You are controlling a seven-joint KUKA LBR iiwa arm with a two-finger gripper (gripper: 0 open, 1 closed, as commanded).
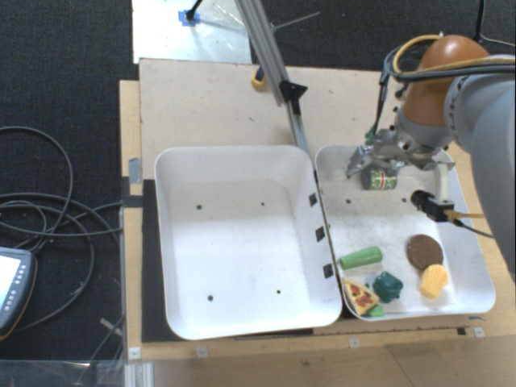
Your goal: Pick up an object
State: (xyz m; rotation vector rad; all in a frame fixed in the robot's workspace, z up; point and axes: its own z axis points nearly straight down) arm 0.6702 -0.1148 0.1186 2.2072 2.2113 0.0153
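A: Where do we see the pincer?
B: Low in the right bin, near its far end, right over a small green can. We cannot tell how wide it stands, or whether it grips the can.
A: And nearer us in that bin?
B: A green cylinder, a pizza slice toy, a dark green piece, a brown disc, a yellow corn-like piece. The left bin sits beside it on the worktop.

Two bins side by side on the tabletop, can at the back of the right bin under the gripper, stick, slice, cookie, cob near its front, left bin beside it
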